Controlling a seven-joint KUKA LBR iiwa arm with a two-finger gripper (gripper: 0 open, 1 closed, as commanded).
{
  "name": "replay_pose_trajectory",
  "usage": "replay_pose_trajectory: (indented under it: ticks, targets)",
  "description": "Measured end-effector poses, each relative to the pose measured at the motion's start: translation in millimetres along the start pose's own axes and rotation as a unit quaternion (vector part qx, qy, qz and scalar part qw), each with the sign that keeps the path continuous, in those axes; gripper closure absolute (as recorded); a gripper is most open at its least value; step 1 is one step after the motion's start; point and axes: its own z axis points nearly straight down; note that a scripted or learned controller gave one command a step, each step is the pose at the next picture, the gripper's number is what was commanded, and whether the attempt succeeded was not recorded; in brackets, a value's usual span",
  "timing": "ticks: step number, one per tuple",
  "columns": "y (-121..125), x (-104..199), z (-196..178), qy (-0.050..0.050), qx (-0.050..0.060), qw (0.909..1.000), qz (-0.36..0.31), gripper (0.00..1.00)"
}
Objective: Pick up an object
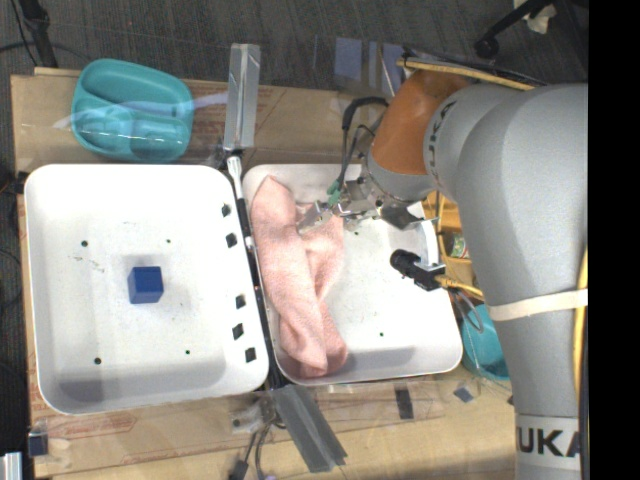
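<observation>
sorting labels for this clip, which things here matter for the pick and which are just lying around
For the job: gripper, pink cloth beneath it in the right bin, blue cube in the left bin.
Lying about: teal plastic container beyond the bins.

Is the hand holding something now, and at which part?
It cannot be told: the hand is at the upper part of the pink towel, but no grip shows.

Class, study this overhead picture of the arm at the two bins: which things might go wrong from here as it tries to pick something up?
1. The two-finger gripper sits at the upper edge of the limp pink cloth; a shallow pinch may slip off the fabric.
2. The cloth lies against the right white bin's left wall, so it may drag over the divider.
3. The small blue cube lies far away in the left white bin.
</observation>
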Motion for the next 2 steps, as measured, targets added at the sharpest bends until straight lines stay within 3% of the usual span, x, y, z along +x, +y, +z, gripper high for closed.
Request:
replay_pose_trajectory:
  ticks: [1,2]
  targets:
    - [0.4,0.3,-10.5,0.0,0.0,1.0,-0.002,1.0]
    - [0.4,0.2,-10.5,0.0,0.001,1.0,-0.002,0.0]
